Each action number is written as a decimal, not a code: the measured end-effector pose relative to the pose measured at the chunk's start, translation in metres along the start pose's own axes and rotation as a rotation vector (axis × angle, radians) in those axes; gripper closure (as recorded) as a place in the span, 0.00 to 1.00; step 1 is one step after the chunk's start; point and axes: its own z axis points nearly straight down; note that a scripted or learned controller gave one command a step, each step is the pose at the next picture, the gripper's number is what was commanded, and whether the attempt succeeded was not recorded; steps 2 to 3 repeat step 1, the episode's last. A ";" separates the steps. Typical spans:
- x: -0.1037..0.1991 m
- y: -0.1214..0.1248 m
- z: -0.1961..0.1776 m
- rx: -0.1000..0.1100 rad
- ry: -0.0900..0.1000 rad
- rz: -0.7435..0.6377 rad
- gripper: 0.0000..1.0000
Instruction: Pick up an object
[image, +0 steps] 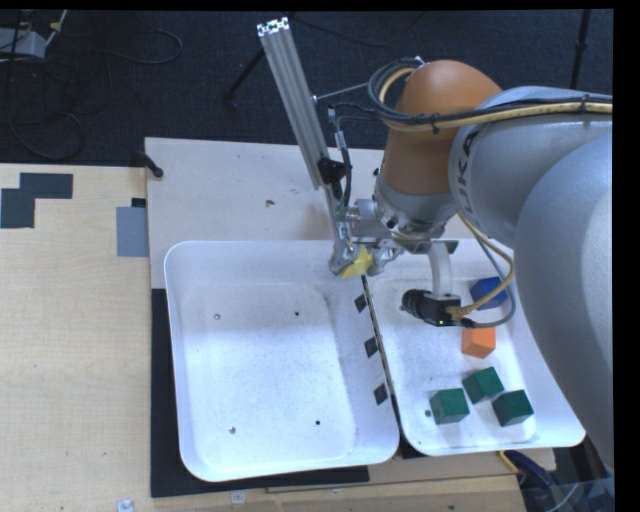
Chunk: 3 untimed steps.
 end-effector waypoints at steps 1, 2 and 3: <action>0.001 -0.001 -0.009 0.004 -0.001 -0.007 1.00; 0.001 -0.001 -0.009 0.004 -0.001 -0.007 1.00; 0.001 -0.001 -0.009 0.004 -0.001 -0.007 1.00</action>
